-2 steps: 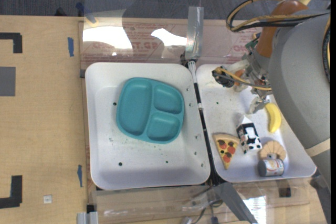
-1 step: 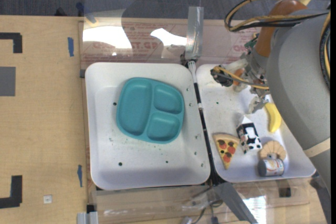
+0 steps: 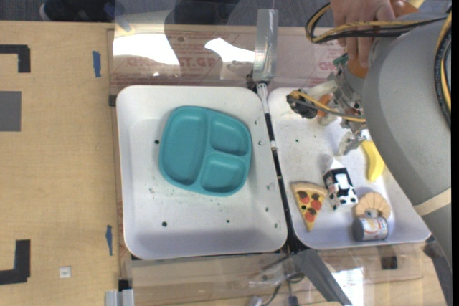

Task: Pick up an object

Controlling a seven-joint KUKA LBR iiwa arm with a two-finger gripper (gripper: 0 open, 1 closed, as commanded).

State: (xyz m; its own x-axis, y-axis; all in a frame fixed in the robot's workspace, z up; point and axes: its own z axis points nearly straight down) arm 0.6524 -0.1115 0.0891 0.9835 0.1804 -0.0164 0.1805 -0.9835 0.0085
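You have the arm [image 3: 412, 118] filling the right side, its grey body covering much of the right bin [image 3: 315, 229]. The left bin [image 3: 136, 226] carries a teal divided plate [image 3: 206, 151], lying flat near its middle. A person's hand [image 3: 362, 0] hangs over the far right edge of the bench, close to the cabling.

The gripper [image 3: 344, 115] sits low over the far part of the right bin, amid wires and orange fittings; you cannot tell from here how wide it stands or whether anything is in it. The candidates for picking lie nearer in that bin: a pizza slice toy [image 3: 308, 203], a small black-and-white cow figure [image 3: 341, 188], a yellow banana [image 3: 371, 161] half under the arm, a tan pastry-like piece [image 3: 374, 204] and a small can [image 3: 369, 228] touching it.

The risk I'd judge greatest is crowding: those pieces lie so close that a descent could nudge neighbours or pinch two. The hand so near the moving arm is another hazard.

The arm may be hiding more of the right bin's contents.
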